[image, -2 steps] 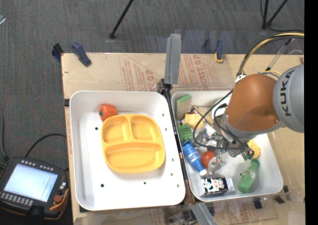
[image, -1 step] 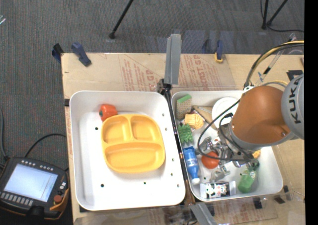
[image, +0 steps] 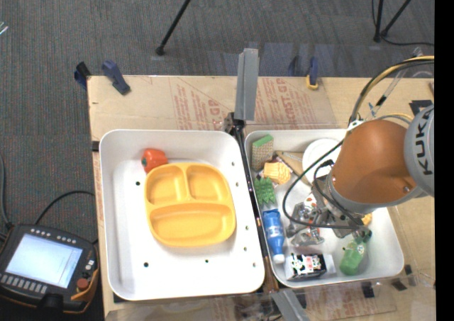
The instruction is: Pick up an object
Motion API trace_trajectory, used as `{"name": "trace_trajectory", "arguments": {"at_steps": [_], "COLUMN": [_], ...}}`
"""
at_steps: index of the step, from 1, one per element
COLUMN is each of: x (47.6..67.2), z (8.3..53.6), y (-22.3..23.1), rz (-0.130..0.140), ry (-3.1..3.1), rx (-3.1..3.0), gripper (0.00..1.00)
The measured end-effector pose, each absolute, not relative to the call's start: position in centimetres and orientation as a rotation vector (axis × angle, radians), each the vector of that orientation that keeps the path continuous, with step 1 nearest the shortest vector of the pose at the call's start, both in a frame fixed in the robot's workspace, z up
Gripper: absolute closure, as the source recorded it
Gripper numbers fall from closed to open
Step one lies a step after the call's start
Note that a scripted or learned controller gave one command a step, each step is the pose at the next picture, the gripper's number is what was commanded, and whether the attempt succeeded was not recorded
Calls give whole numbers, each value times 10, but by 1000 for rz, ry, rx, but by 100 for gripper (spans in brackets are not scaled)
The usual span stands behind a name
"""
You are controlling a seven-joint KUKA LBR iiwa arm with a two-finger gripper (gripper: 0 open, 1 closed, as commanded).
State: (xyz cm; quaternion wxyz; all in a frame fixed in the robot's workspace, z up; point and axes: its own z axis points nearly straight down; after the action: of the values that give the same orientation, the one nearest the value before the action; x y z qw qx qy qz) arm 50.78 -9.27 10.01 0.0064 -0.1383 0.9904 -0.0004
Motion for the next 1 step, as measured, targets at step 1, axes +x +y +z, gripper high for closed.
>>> {"name": "trace_trajectory", "arguments": {"at_steps": [1], "x": [508], "z": [100], "y": [-93], "rz": [-1], "ry": [3097], "rx": [-433], "gripper": [0]}}
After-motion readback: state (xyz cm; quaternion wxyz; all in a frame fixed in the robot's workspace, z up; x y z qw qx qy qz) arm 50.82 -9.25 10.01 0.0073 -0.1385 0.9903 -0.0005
